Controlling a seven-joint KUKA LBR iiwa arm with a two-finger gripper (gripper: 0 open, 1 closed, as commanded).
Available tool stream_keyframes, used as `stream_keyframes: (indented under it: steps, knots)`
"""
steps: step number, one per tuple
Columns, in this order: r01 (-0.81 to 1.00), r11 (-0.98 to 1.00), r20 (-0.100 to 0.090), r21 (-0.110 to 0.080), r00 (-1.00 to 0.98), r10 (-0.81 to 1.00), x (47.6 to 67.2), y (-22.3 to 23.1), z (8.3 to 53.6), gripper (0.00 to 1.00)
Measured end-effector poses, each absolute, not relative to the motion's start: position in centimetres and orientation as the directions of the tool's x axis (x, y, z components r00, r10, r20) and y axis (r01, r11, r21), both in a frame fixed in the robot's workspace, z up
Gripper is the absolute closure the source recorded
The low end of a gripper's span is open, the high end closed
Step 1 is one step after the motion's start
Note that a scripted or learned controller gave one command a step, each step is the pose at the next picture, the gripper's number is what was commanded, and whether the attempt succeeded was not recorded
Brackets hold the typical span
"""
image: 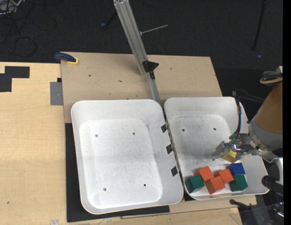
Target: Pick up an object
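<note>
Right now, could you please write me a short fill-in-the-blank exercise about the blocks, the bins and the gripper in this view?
1. The coloured blocks all lie in the ____ bin as the camera sees it.
2. They are bunched in that right bin's ____ corner, nearest the camera and the arm.
3. The gripper is over the ____ bin.
4. The single ____ block sits beside an orange one.

Missing words: right; lower right; right; blue

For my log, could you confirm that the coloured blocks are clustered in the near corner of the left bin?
Not quite: the camera view shows the coloured blocks clustered in the near corner of the right bin, not the left one.
</note>
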State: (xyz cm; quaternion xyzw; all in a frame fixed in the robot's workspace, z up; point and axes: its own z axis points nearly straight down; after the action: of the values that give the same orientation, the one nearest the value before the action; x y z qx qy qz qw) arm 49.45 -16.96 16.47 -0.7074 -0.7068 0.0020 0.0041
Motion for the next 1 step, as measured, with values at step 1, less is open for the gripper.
stream_keyframes:
  steps: [1]
  knots:
    - [1.0, -0.001, 0.004, -0.005, 0.001, 1.0, 48.75, -16.19, 10.69, 0.0]
